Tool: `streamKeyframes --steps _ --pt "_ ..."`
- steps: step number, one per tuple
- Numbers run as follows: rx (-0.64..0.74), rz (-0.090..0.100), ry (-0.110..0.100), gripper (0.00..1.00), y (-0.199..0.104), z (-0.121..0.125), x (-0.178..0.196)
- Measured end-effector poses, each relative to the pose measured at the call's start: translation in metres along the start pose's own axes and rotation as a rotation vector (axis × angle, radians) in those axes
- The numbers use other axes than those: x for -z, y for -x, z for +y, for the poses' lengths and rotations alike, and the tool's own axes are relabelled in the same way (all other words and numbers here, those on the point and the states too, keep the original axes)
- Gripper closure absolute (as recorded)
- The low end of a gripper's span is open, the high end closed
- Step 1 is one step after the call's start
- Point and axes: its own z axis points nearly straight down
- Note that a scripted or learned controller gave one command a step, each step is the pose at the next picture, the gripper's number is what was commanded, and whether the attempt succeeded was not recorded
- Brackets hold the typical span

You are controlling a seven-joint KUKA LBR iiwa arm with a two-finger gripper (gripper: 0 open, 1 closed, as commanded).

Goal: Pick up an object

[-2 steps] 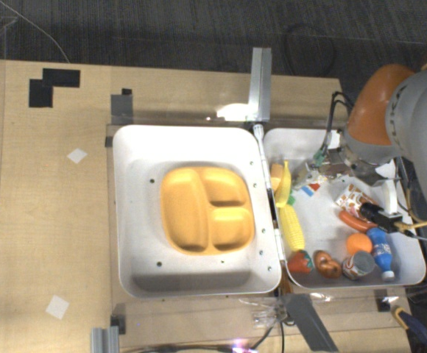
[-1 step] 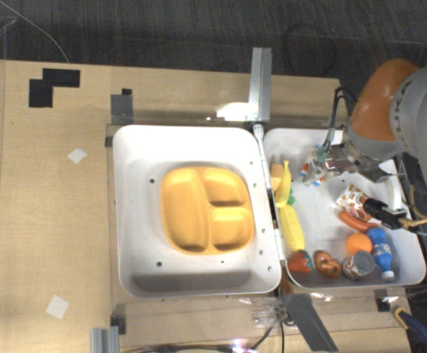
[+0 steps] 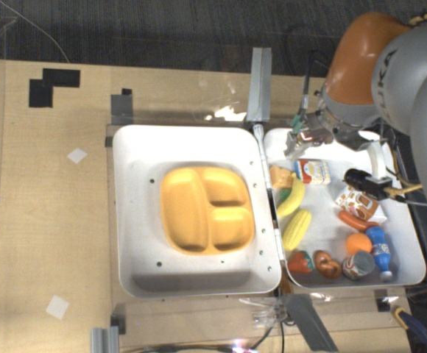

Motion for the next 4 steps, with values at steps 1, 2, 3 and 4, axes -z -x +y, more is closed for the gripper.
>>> streamKeyframes --steps 1,2,3,4 --pt "-0.005 0.0 -0.009 0.0 0.003 -0.003 -0.004" --pt "-0.122 -0.009 0.01 0.0 0.067 -0.011 -0.09" --pt "-0.399 -0.008 0.008 0.0 0.071 0.025 -0.092" --pt "-0.153 -0.013 0.019 0.0 0.061 -0.015 -0.09"
